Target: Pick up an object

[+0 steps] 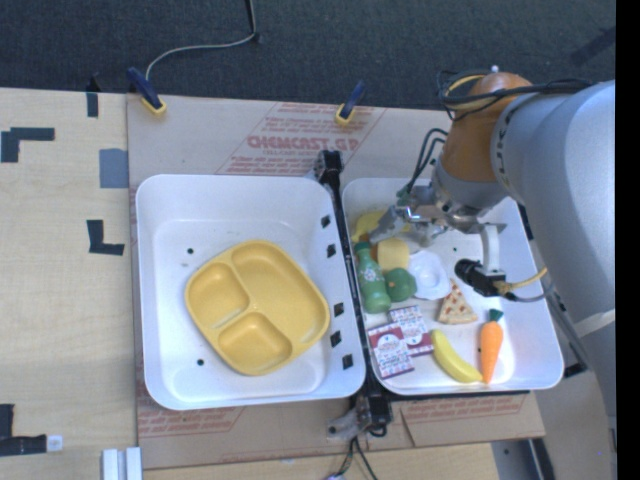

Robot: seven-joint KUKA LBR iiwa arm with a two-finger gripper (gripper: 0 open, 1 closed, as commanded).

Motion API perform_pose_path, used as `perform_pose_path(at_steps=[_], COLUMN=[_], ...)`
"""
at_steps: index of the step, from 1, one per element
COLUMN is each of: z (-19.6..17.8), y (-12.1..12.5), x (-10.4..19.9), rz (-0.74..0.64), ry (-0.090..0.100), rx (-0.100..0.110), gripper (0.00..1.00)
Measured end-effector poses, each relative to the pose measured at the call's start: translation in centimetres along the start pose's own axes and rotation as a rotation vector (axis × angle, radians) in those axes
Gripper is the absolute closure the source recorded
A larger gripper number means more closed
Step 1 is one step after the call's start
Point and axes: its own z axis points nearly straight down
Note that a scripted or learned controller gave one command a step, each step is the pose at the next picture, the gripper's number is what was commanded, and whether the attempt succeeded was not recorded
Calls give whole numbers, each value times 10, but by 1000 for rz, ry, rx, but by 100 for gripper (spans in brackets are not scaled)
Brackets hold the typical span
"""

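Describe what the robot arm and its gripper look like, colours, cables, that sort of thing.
The arm is bulky, rounded and light grey, with a glossy orange band above the wrist. Thin yellow and dark cables loop over the band and run down its side. The gripper is a small metallic grey assembly; a black fitting sticks out nearby.

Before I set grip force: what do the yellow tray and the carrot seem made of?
Yellow tray: likely hard moulded plastic, smooth with a soft sheen, three formed compartments. Carrot: looks like toy plastic, uniformly orange with a green top; whether hard or soft is unclear.
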Motion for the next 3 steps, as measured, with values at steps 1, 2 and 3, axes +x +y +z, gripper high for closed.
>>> perform_pose_path(at_steps=[1, 2, 3], z=[1, -8, -98], y=[25, 24, 8], x=[7, 9, 107], rz=[1, -1, -2], ry=[-5, -2, 1], rx=[13, 20, 3], gripper=[0, 100, 100])
